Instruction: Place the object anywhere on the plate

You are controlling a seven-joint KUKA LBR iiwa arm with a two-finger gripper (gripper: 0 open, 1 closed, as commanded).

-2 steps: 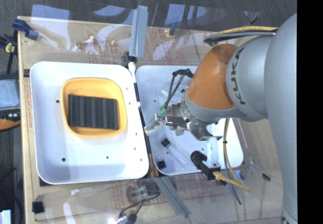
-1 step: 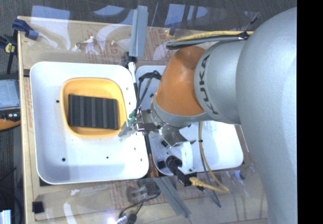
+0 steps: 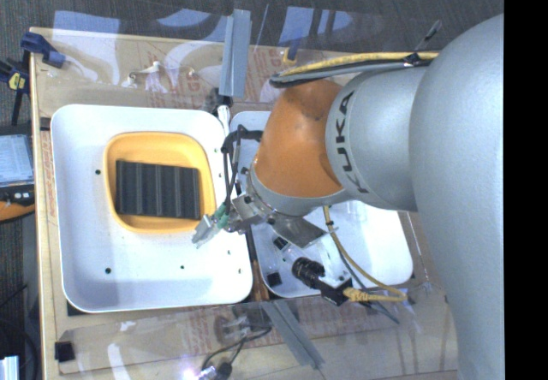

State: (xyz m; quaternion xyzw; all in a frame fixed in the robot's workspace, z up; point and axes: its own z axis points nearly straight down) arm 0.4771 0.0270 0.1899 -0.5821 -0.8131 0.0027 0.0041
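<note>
A yellow square plate [image 3: 154, 145] lies in the left white bin [image 3: 94, 271]. A dark, ribbed rectangular object [image 3: 158, 190] lies flat in the plate's middle. My gripper [image 3: 208, 230] reaches in from the right and sits low at the plate's near right corner, just off its rim, over the bin floor. Its tip looks grey with a touch of green. The wrist and orange band [image 3: 295, 147] hide most of the gripper's body.
The right bin [image 3: 390, 254] is largely covered by the arm. Black cable fittings and a yellow cable [image 3: 330, 282] hang over its front. A grey bar [image 3: 233, 53] stands upright behind the gap between the bins.
</note>
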